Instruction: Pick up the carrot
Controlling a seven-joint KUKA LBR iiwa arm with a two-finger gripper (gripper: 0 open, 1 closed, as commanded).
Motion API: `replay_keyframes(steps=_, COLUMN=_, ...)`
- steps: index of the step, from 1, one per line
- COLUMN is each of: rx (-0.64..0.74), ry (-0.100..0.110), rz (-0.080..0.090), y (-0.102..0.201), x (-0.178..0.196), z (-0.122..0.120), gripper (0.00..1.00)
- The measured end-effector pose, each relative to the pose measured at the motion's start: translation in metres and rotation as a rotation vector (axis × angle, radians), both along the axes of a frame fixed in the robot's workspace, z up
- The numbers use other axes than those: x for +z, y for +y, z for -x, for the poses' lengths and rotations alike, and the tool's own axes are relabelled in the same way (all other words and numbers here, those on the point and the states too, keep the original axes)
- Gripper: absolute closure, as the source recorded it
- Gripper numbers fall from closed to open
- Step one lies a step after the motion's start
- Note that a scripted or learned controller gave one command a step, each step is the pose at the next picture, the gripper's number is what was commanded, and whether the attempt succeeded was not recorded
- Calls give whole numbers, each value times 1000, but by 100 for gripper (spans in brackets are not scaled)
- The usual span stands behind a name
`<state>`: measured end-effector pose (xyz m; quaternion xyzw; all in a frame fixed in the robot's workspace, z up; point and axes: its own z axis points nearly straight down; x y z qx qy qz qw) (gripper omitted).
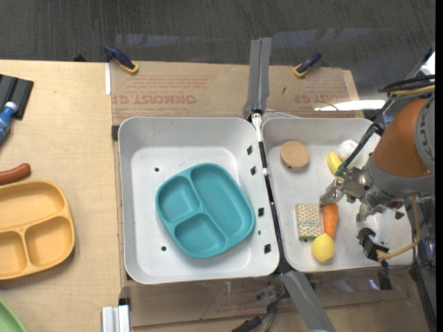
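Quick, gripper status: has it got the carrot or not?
Gripper: right at the top end of the carrot in the right bin; grip cannot be told from this view.

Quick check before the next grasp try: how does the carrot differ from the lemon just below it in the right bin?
The carrot is orange and elongated, tapering downward; the lemon is yellow and rounded. The carrot is longer, the lemon stubbier. The carrot's top end lies right by the gripper; the lemon lies farther from it, near the bin's front wall. Both rest in the right bin, beside the small cracker-like square.
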<state>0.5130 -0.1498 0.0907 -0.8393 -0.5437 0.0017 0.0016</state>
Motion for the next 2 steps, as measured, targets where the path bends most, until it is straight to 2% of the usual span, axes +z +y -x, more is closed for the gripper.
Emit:
replay_keyframes(steps=1, rx=-4, ry=2, rz=0, y=-1, x=9, z=0, gripper=100)
replay_keyframes(steps=2, rx=78, ry=-3, rz=2, y=57, x=133, z=-40, gripper=100)
